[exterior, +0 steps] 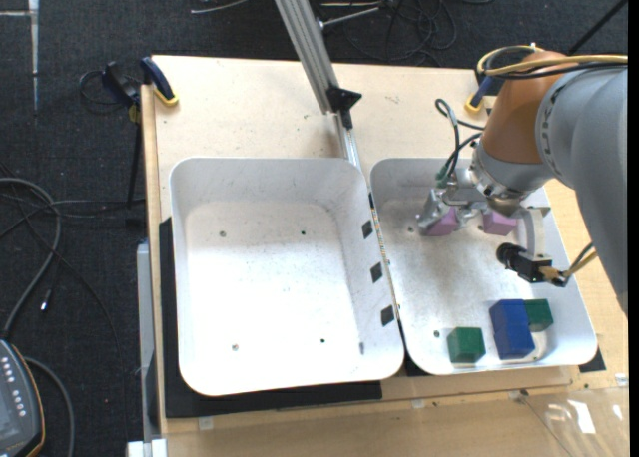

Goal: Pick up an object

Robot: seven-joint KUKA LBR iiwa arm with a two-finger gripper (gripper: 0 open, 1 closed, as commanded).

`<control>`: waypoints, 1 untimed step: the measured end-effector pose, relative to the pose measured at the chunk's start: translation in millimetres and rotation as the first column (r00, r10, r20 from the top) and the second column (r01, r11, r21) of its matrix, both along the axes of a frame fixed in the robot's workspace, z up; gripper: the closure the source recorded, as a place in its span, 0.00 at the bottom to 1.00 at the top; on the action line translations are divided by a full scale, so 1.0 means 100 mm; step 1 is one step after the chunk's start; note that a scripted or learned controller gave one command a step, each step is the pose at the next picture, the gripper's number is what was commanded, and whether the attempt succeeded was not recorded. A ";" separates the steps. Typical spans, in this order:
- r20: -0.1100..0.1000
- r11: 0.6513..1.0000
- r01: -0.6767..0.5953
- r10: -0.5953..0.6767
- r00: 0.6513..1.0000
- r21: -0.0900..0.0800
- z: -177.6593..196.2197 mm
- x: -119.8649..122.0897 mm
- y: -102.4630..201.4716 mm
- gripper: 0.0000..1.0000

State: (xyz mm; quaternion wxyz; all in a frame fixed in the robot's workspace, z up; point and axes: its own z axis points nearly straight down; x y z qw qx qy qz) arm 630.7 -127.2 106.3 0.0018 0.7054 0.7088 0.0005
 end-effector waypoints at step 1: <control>0.007 1.000 -0.004 0.004 1.000 0.003 0.94 0.22 0.65 1.00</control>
